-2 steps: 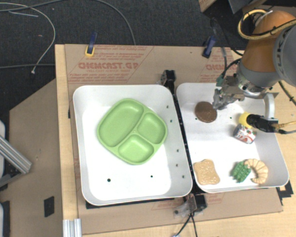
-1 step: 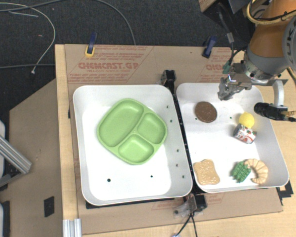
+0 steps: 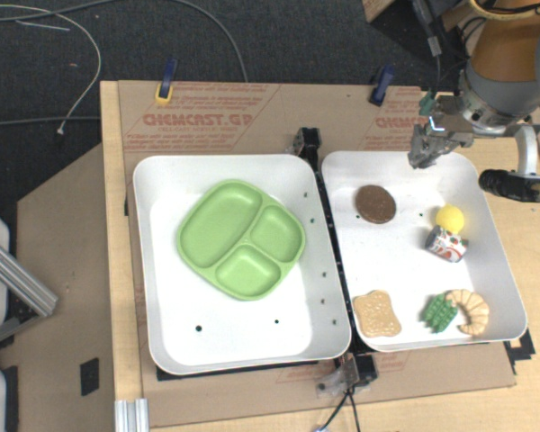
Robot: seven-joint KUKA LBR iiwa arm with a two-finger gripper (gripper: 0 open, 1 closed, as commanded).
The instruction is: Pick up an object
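Gripper (image 3: 423, 154) hangs over the far edge of the right bin (image 3: 405, 268); I cannot tell its state. Bins sit on cardboard (image 3: 252, 115) above dark carpet (image 3: 162, 25). Croissant (image 3: 469, 310) lies near-right, curved, long axis near-far.

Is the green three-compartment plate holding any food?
No. The green three-compartment plastic plate lies flat in the left white bin with every compartment bare.

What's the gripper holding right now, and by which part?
Nothing is visible between its fingers. The gripper hangs over the back edge of the right bin, apart from the brown cookie.
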